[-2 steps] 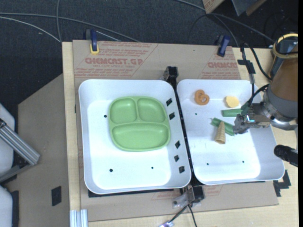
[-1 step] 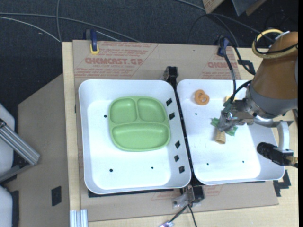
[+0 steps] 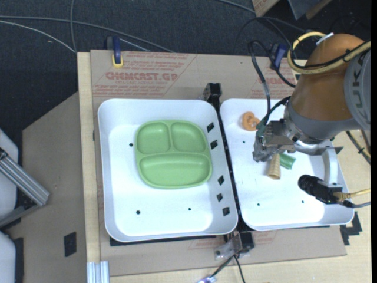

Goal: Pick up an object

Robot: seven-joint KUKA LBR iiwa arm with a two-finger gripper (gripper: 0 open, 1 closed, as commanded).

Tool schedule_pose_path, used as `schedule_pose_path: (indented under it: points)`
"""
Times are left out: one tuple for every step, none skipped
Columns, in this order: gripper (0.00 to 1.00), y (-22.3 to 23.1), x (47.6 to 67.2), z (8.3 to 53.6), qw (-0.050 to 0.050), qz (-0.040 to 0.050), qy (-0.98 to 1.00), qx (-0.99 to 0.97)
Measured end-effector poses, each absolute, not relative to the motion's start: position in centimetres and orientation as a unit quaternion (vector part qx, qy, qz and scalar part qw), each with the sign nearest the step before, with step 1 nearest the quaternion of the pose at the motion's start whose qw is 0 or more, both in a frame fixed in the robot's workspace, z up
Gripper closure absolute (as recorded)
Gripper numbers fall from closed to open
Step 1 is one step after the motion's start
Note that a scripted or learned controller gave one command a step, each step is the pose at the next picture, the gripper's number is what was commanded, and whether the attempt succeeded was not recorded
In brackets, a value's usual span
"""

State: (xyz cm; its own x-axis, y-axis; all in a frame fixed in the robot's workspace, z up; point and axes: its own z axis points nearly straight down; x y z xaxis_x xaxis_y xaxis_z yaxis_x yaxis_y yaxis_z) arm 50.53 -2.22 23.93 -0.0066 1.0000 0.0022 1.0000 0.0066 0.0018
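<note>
- Right bin (image 3: 294, 214): holds every loose piece; the arm reaches into its upper middle.
- Gripper (image 3: 263, 148): low over the bin floor; grip state cannot be judged.
- Tan cone (image 3: 275, 168): just below and right of the gripper, long axis near vertical in view, green block (image 3: 287, 161) touching.
- Orange piece (image 3: 250, 121): just above and left.

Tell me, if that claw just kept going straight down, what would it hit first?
Probably the tan cone-shaped piece lying in the right bin, with a small green item beside it. The gripper hangs right above them, though height is hard to judge from this view.
</note>
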Motion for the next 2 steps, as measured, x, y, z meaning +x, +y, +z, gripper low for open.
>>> schedule_pose_path:
  points:
    - [1.00,3.1,50.4,24.3,0.000,-0.0010,-0.709,-0.705]
    - [1.00,8.1,51.2,24.6,0.001,-0.0012,-0.709,-0.705]
